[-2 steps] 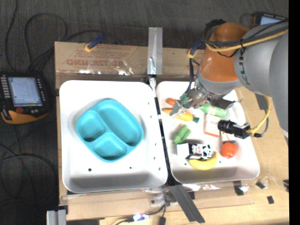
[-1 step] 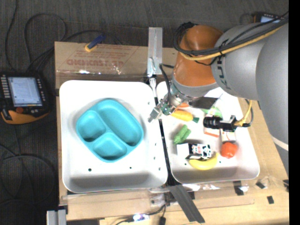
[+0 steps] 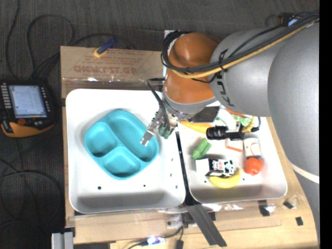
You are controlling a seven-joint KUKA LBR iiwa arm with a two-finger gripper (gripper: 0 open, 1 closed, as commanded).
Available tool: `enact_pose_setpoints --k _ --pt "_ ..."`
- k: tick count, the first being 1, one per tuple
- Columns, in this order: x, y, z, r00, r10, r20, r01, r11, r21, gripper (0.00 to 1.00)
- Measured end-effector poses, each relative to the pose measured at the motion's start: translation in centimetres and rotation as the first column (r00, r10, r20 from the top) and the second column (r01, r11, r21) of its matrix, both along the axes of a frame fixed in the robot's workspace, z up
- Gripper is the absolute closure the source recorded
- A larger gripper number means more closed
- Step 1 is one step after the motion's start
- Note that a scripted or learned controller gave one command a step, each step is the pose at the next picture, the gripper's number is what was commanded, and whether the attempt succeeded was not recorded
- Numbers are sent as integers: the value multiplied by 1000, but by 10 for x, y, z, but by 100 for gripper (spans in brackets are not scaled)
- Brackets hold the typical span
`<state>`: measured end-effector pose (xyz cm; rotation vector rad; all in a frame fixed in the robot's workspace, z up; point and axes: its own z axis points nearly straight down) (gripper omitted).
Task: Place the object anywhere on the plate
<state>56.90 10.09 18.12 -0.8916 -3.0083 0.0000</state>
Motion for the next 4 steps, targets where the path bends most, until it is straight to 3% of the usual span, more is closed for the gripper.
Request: enact_pose_setpoints --k 1,2,3,4 --pt "69 42 -84 993 114 17 -114 994 -1 100" --pt "-8 72 -84 952 302 42 -302 953 -6 100" --pt "-81 73 -59 954 300 8 -300 954 -3 100" --pt "-21 79 -5 990 143 0 -143 990 -1 100"
